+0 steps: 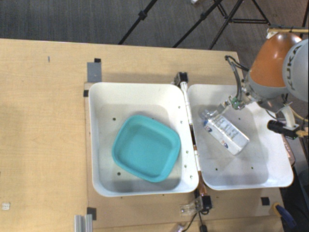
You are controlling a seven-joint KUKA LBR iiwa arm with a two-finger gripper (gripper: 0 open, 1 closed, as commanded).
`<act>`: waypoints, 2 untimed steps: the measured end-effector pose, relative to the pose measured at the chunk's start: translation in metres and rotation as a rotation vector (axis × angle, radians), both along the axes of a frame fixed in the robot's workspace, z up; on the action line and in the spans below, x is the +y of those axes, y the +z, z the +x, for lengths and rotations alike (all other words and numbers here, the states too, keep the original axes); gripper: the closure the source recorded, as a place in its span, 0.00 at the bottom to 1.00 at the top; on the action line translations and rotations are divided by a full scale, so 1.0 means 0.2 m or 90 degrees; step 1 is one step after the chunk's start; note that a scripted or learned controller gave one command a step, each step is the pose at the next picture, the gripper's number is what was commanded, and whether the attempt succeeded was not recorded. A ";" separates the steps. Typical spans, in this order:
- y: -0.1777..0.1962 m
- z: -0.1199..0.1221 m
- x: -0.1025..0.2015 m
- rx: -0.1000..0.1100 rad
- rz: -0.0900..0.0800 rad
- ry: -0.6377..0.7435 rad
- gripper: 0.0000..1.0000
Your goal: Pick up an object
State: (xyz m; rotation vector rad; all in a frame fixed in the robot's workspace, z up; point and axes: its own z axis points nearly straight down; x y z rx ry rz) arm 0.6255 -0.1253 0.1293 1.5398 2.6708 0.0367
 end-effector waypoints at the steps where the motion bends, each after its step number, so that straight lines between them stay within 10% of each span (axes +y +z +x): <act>1: 0.00 0.00 0.00 0.000 -0.001 0.016 0.00; 2: 0.00 0.00 0.01 0.000 -0.002 0.039 0.00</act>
